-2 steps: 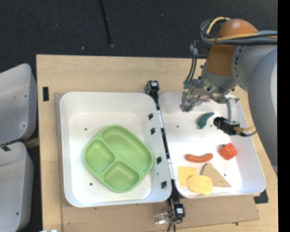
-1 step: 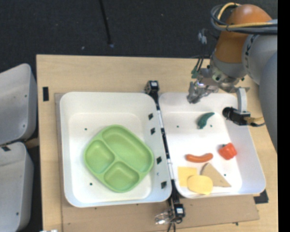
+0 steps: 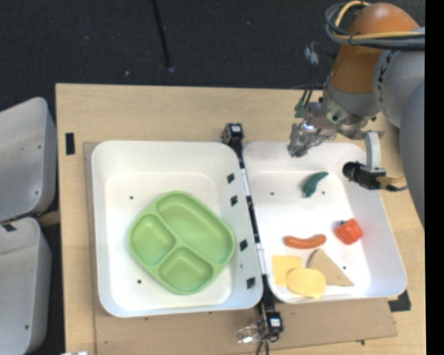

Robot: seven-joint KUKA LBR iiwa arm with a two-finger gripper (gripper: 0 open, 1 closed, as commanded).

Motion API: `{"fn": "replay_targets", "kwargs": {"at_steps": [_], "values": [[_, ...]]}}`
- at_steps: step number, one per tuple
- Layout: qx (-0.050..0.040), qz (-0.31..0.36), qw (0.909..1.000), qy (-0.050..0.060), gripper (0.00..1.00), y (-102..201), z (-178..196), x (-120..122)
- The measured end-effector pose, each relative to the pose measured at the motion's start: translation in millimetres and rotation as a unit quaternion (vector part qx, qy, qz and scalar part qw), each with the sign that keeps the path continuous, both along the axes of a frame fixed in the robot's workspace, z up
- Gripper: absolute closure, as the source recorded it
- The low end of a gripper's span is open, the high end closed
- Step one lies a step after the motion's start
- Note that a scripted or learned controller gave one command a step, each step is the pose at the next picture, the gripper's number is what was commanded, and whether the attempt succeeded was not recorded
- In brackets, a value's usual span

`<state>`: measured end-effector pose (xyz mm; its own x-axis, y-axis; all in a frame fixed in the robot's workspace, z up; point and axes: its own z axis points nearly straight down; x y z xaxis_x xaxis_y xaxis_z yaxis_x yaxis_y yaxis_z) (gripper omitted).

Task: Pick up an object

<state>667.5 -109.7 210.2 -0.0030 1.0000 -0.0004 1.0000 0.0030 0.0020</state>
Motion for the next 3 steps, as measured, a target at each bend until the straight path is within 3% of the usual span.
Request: {"fn": "replay_targets", "kwargs": {"at_steps": [3], "values": [[0.0014,0.002,1.0,0.001,1.0,142,23,-90]]}}
